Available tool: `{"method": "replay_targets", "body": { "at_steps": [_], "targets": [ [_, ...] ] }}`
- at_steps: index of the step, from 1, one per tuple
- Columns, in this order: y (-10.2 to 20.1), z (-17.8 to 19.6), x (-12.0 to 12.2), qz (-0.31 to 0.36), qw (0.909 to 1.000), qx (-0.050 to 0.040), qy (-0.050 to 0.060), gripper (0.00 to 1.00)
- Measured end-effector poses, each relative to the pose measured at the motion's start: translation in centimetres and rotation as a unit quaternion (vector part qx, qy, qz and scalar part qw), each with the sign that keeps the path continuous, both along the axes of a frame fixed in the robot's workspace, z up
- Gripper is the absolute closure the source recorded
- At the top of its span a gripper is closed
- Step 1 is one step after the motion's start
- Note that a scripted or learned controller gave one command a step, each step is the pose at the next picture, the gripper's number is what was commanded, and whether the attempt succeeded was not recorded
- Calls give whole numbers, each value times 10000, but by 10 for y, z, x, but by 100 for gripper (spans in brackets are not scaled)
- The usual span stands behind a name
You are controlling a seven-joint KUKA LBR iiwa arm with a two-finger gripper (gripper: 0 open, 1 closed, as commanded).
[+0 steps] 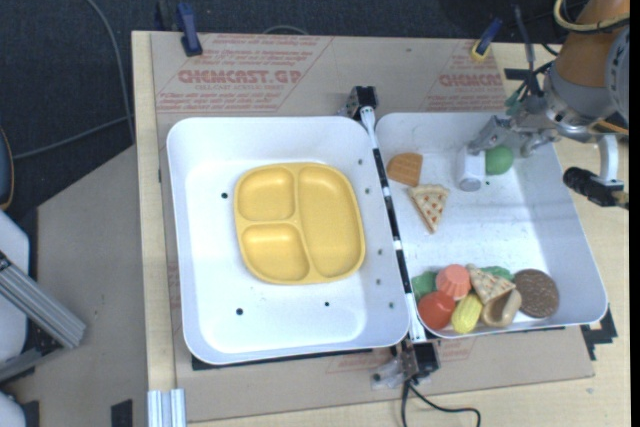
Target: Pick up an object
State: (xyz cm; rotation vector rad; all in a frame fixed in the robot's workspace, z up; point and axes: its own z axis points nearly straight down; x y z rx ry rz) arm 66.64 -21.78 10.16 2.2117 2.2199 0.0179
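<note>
My gripper (487,153) hangs low over the back part of the right bin (560,215), at the end of the grey arm with the orange band. A small green object (500,161) lies directly under it, partly covered by it. Just left of the gripper are a brown bread-like piece (405,168) and a pizza slice (430,207). Piled at the bin's front edge are several toy foods: a red piece (435,311), a yellow piece (467,315), a cone-shaped piece (492,287) and a round brown cookie (537,293).
The left bin (200,245) holds a yellow divided plate (298,220). A black rail (385,205) runs between the two bins. Blue clamps (187,28) hold the cardboard sheet at the back. Bare white floor shows in the right bin's middle.
</note>
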Motion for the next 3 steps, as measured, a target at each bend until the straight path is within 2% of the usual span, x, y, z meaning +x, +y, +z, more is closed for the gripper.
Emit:
{"method": "replay_targets", "body": {
  "at_steps": [1, 2, 3],
  "targets": [
    [0, 11, 1, 8, 10000, -21, -19, 100],
    [35, 0, 4, -13, 10000, -45, 2, 100],
    [115, -4, -25, -20, 10000, -50, -75, 100]
  ]
}}
